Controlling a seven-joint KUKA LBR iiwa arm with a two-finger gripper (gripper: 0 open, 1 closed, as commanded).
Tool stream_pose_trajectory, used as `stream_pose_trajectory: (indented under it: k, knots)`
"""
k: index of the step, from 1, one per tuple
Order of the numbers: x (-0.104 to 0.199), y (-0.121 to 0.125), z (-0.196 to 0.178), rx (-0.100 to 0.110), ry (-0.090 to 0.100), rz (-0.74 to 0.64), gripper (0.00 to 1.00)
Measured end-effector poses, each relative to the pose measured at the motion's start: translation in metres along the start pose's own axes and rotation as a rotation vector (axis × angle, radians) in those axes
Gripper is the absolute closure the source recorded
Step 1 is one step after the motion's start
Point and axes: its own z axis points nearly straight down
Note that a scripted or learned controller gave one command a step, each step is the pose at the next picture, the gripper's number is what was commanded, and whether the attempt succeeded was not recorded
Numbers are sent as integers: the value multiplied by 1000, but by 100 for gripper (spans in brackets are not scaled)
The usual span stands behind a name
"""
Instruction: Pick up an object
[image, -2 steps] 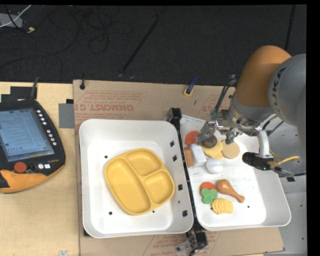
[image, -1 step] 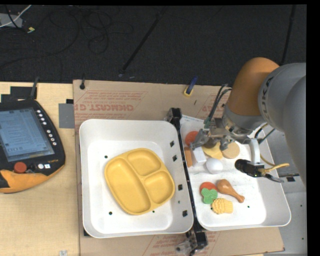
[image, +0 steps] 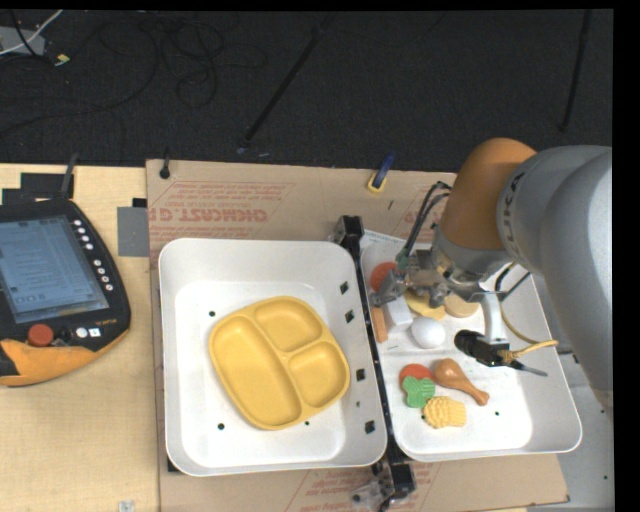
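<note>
White egg (image: 428, 333) lies in the right bin (image: 550, 425) just below the end effector (image: 425, 290), whose grip state I cannot tell, so descend centred and close gently around it.

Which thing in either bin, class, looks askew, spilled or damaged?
Nothing looks spilled or damaged. The yellow divided tray sits turned at a slant in the left bin, not square to its walls. The toy foods, such as the corn and drumstick, lie loosely jumbled in the right bin.
</note>
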Motion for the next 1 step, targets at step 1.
stream_pose_trajectory:
  k: [1]
  knots:
    - [0,-3,-8,11,5,5,100]
